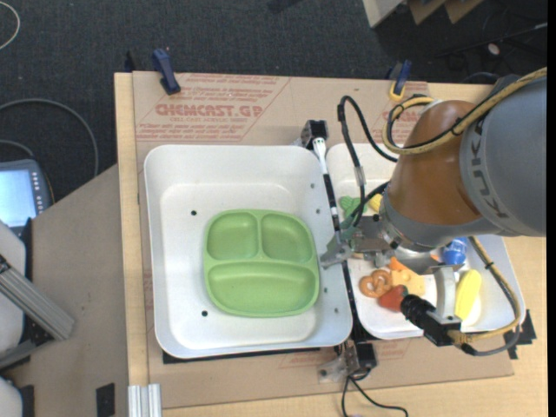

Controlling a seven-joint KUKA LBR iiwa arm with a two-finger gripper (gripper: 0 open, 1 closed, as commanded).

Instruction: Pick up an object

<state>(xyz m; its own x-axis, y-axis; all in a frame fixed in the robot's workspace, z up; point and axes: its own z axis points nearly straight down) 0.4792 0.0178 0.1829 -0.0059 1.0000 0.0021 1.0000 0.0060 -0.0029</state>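
The right bin (346, 158) holds several small items: a brown pretzel (375, 282), a red piece (393, 299), an orange piece (401, 273), a yellow banana (467, 294), a blue piece (453, 253) and a green piece (350, 206). My gripper (340, 248) hangs low at the divider between the two bins, left of the pretzel and just below the green piece. The big grey and orange wrist hides much of the right bin. I see nothing clearly held.
The left bin (165, 233) carries a green divided plate (261, 263) in its middle. Black cables (346, 115) loop over the back of the right bin. Blue clamps (165, 69) hold the cardboard sheet at the bench's far edge.
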